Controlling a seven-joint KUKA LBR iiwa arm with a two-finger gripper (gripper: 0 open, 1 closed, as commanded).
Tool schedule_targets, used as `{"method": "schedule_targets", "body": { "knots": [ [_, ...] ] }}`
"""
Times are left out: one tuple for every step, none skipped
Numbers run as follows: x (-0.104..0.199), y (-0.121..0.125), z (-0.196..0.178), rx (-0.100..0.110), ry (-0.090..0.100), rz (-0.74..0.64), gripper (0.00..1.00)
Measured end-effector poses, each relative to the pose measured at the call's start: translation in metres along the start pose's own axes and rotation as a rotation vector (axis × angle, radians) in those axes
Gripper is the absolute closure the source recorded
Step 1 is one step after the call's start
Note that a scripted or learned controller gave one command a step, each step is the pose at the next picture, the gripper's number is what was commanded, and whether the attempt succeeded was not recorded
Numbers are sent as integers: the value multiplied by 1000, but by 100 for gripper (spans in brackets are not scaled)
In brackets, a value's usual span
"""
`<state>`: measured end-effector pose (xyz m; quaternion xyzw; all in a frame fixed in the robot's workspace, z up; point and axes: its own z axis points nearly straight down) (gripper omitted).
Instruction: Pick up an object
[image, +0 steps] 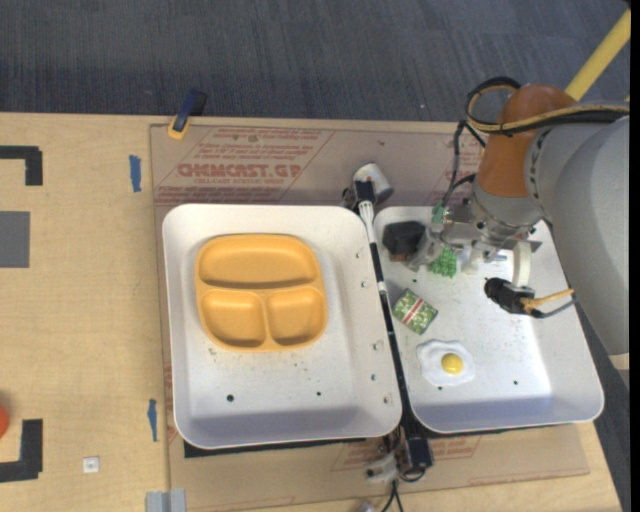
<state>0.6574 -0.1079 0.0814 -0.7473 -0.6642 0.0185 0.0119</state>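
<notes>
Green toy (444, 264) — under end effector (462, 246)

The gripper (452, 250) hangs over the right shallow white bin (540, 385), just above a small green leafy toy (444, 264); a fried-egg toy (446, 362) lies nearer

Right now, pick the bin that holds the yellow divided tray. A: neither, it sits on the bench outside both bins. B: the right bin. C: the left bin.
C: the yellow divided tray lies inside the left bin, while the right bin holds the fried egg toy and other small items.
</notes>
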Motion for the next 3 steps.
{"method": "schedule_targets", "body": {
  "knots": [
    [6, 1, -11, -5, 10, -3, 100],
    [-10, -60, 0, -41, 11, -57, 100],
    [7, -123, -99, -43, 10, -92, 100]
  ]
}}
